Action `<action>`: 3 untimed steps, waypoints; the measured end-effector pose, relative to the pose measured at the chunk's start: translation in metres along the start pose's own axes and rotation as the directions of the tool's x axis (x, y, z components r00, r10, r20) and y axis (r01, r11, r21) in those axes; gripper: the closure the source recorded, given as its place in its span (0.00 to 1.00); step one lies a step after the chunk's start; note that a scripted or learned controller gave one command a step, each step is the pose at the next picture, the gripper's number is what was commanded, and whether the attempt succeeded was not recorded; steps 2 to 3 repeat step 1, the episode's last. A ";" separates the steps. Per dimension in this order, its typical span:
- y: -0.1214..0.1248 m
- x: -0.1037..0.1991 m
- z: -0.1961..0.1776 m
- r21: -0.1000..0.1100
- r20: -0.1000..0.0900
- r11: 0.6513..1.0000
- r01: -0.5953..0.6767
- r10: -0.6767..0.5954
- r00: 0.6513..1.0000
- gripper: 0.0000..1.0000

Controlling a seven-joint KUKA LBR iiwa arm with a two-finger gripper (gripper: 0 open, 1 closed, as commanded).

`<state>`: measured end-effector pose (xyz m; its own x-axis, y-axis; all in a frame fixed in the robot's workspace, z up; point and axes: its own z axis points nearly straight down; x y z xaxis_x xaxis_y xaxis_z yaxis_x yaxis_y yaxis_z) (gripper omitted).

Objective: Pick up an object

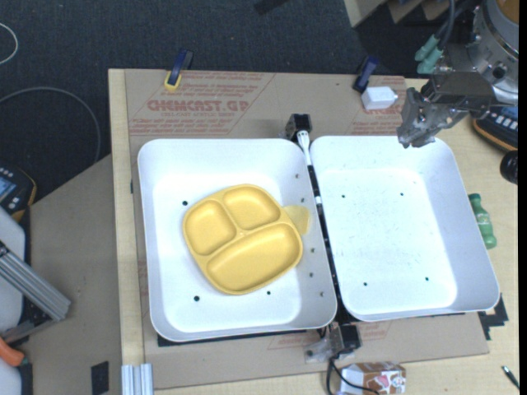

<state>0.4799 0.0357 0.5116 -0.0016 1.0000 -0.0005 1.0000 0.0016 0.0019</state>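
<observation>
Hand (417, 130) hangs over right bin's (445, 299) far corner, grip unclear; yellow tray (243, 239) lies in left bin (160, 220).

This is a robotics lab or test bench. Two shallow white bins (395, 229) sit side by side on a brown board (247, 105) held by blue clamps (177, 68). Cables (449, 15) and metal hardware crowd the edges, and dark carpet (123, 15) lies beyond the board.
</observation>
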 end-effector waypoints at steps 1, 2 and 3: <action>-0.001 0.051 0.072 0.010 0.000 1.000 0.004 -0.004 1.000 1.00; -0.001 0.051 0.072 0.010 0.000 1.000 0.004 -0.004 1.000 1.00; -0.001 0.051 0.072 0.010 0.000 1.000 0.004 -0.004 1.000 1.00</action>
